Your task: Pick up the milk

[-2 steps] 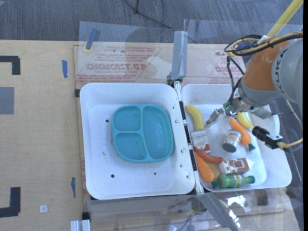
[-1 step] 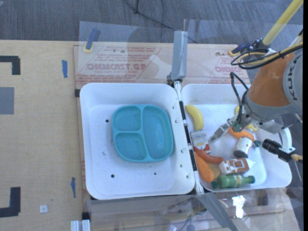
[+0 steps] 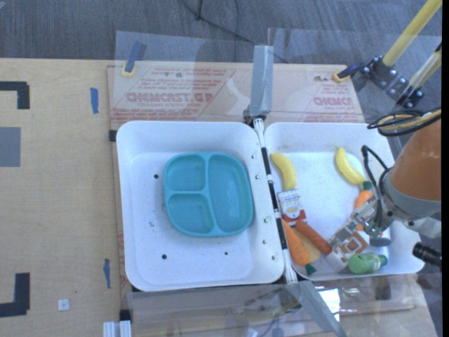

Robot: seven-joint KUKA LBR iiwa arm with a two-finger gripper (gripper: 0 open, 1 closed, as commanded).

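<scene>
Milk against right bin's left wall

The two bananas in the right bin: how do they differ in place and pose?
The left banana lies close to the wall between the bins, while the right banana lies further toward the arm's side. The left banana stands nearly upright in the view, just above the milk carton; the right banana slants down toward the right, near a carrot. Both are yellow, curved and of similar size.
</scene>
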